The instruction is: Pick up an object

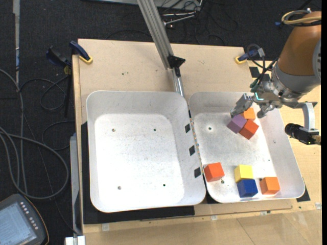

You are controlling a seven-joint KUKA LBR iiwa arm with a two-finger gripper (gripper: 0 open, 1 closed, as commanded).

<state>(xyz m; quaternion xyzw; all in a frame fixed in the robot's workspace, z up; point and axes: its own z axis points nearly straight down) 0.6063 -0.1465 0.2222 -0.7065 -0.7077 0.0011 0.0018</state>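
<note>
Camera view looks down on a tan worktop [133, 60] carrying two white bins side by side. Reaching in from the right, the grey arm [301, 50] with its orange band holds its claw [251, 105] low over the upper part of the right bin [225, 147]. I cannot tell whether the claw is open or closed, nor whether it grips anything. Just beneath it sits a tight cluster of three blocks touching one another: a small orange block [250, 114], a purple block [236, 123] and a red block [249, 129]. Well apart from these, along the near edge of that bin, lie an orange cube [214, 171], a yellow cube [244, 173] with a blue cube [247, 188] touching it in front, and another orange cube [270, 186] just beside the blue one. To the left stands the left bin [102, 137].
</note>
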